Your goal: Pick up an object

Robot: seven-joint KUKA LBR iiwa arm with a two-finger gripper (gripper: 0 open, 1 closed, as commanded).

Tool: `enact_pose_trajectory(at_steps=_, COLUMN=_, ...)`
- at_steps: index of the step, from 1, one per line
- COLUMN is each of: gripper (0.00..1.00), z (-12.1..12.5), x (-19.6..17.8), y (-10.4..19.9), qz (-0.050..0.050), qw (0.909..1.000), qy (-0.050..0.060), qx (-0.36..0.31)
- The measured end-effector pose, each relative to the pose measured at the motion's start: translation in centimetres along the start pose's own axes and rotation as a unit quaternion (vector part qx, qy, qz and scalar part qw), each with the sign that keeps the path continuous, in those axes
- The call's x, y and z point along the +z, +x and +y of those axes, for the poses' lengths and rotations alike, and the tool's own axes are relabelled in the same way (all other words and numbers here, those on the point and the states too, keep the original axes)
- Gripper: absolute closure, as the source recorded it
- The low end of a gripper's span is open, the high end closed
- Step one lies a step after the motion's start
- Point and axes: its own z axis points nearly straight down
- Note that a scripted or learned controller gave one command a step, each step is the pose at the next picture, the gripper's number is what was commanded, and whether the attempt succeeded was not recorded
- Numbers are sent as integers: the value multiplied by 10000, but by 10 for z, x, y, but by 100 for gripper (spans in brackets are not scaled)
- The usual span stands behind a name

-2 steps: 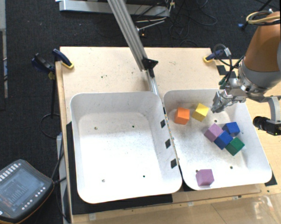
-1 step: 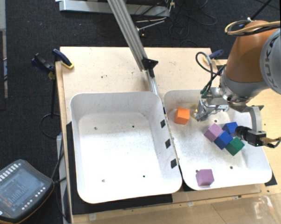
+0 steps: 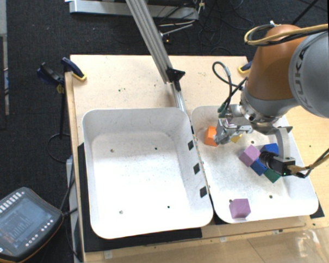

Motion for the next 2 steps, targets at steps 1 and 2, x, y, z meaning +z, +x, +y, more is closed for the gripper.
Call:
enact_pose_trajectory(at_steps=1, gripper=100, z=-22, x=0, y=60, qz=1, qw=10000, qy=9, qx=-7)
enact_pose_trajectory(at_steps=2, gripper=100, z=-41, x=11, y=114, qz=0, qw=10000, qy=13, qx=-4)
